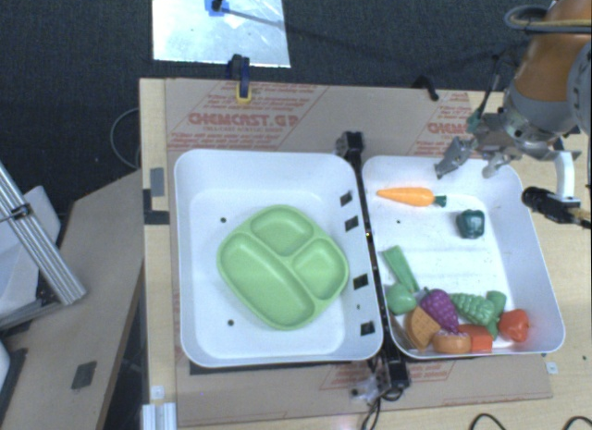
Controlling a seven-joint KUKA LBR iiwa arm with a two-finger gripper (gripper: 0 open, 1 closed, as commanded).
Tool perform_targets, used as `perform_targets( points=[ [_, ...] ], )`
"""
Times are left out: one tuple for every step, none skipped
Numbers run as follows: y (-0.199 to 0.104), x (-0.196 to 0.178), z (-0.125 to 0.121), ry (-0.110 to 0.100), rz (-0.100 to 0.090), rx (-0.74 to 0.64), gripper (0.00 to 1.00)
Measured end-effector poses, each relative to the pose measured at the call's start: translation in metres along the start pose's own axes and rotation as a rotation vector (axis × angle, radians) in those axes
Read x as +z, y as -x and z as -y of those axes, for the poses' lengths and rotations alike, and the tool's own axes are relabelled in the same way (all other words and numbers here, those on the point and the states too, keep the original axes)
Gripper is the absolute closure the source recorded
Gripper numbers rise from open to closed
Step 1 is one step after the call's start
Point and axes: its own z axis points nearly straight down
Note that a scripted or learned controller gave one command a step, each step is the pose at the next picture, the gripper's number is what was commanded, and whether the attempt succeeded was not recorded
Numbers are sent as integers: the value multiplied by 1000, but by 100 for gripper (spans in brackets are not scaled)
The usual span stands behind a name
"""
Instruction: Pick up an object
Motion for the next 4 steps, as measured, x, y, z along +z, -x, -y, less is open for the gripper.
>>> perform_targets(
  points=[
    [0,-8,-3,12,2,-2,0],
    [9,39,-5,11,2,0,0],
    [7,83,-14,12,2,-5,0],
    [5,107,-19,23,-2,-7,0]
  ],
)
